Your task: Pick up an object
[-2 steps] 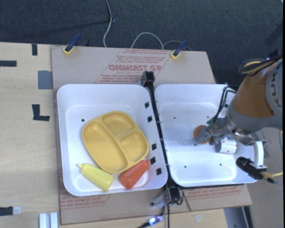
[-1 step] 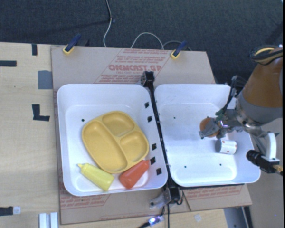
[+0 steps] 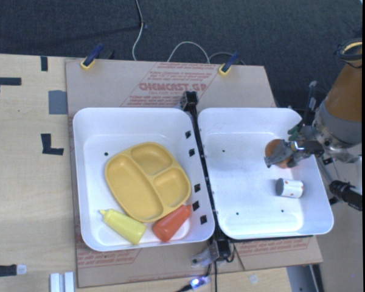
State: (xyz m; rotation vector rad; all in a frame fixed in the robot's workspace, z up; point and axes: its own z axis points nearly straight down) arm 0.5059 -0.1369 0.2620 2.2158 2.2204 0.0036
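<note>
**Ana:** Camera view has the gripper low in the right bin, apparently closed on the small orange object.

**Ben:** Is the hold secure?

**Ana:** I doubt it; the object shows only at the fingertips, so it could slip on lifting. Just below the gripper lies a white cylinder, which a drop could knock.
</note>
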